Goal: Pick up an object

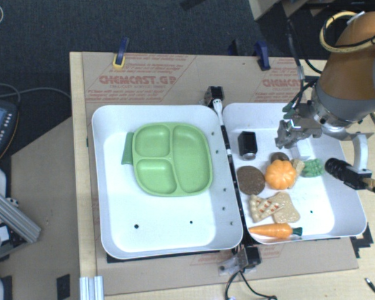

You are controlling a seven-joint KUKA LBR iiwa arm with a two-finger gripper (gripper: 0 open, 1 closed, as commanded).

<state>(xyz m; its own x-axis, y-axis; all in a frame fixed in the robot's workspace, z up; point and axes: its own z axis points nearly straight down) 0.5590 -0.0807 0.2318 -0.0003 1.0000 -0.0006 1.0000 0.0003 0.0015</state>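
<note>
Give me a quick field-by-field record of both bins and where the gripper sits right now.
left bin: green divided plate
right bin: black block, brown round patty, orange pumpkin, pizza slice, carrot, small green item
gripper: over right bin, above the pumpkin, nothing visibly held
fingers: cannot tell

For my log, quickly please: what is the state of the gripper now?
Gripper: above the right bin, over the small orange pumpkin; open or closed cannot be told, nothing seen held.
</note>
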